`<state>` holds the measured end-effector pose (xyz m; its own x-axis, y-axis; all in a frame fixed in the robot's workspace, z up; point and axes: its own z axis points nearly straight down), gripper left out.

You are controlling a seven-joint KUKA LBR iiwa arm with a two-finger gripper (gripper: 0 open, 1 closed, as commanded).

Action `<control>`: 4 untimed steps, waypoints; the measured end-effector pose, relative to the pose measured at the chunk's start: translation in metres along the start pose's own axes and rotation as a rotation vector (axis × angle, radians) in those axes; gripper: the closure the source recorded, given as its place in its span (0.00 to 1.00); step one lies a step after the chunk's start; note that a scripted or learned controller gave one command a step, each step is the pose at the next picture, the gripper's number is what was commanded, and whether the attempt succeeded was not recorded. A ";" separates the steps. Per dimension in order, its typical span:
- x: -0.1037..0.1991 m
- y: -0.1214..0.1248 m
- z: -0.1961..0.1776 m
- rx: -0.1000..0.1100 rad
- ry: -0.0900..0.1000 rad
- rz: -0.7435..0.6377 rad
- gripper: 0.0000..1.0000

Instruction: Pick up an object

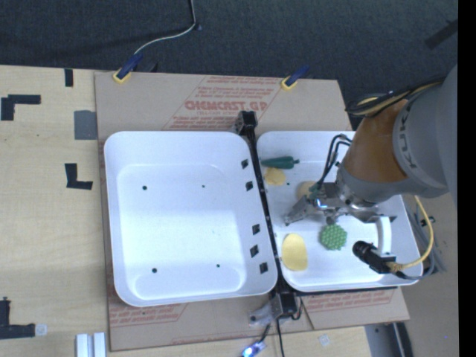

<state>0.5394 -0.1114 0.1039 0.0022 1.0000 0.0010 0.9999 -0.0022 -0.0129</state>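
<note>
My gripper (321, 213) hangs low inside the right bin (297, 141), under the grey arm with its orange band. A green bumpy ball (333, 236) lies just below and right of the gripper's tip, touching or almost touching it. A yellow oval piece (294, 252) rests near the bin's front left corner. A small yellow piece (276, 176) and a green-handled tool (280, 162) lie at the back left of the same bin. A pale object (305, 190) peeks out beside the wrist, partly hidden.
The left bin (178, 214) stands beside the right one, split from it by a black divider (254, 192). Both sit on a cardboard sheet (223, 103). A cable (428, 229) loops off the arm at the right.
</note>
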 end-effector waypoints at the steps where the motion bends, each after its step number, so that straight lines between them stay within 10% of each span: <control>1: 0.010 0.071 0.020 -0.014 -0.002 -0.006 0.00; 2: 0.017 0.106 0.018 -0.014 -0.002 -0.005 0.00; 3: 0.017 0.105 0.008 -0.013 -0.001 -0.004 1.00; 4: 0.008 0.126 -0.172 -0.032 -0.005 -0.005 1.00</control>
<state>0.6674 -0.1037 0.2742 -0.0023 1.0000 -0.0042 0.9998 0.0024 0.0192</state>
